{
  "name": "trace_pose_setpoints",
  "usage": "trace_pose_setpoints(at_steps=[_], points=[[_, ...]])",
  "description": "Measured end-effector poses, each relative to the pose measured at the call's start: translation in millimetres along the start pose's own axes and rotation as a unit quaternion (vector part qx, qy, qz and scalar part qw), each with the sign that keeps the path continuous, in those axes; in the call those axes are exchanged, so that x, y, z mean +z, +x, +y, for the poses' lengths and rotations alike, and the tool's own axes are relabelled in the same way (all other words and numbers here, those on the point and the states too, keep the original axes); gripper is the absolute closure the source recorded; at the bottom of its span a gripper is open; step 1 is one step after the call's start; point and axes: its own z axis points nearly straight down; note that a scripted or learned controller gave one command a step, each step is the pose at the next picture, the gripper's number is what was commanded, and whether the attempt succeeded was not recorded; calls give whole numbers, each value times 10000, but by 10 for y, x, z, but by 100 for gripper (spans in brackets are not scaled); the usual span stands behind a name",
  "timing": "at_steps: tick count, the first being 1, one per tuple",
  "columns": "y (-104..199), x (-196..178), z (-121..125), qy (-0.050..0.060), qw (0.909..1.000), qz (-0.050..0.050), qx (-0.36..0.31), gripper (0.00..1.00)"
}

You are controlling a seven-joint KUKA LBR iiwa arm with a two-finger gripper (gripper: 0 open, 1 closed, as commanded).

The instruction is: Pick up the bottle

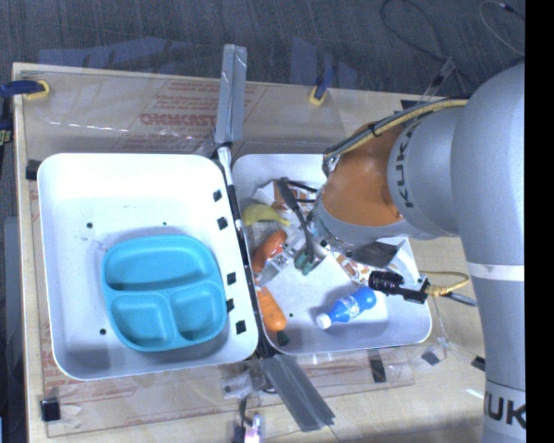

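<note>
We see the blue bottle point(349, 306) lying on its side at about five o'clock in the right bin point(402, 335), white cap toward the carrot point(271, 310). The gripper point(302, 255) hovers at the bin's middle, above a banana point(263, 215); we cannot tell its state. A blue divided tray point(164, 292) sits in the left bin point(65, 210).

We are seeing a sky-blue divided tray point(162, 291) lying in the white left bin point(65, 201). At three o'clock from it, in the white right bin point(402, 332), a blue bottle point(350, 307) with a white cap is lying beside an orange carrot point(270, 310) and a yellow banana point(262, 215). The grey arm point(471, 169) is showing its orange band point(360, 187).
</note>
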Motion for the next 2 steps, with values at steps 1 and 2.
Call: trace_pose_setpoints(at_steps=[1, 2], points=[[-546, -397, -655, -17, 9998, 46, 174, 0], [-187, -395, -1044, -17, 10000, 51, 65, 0]])
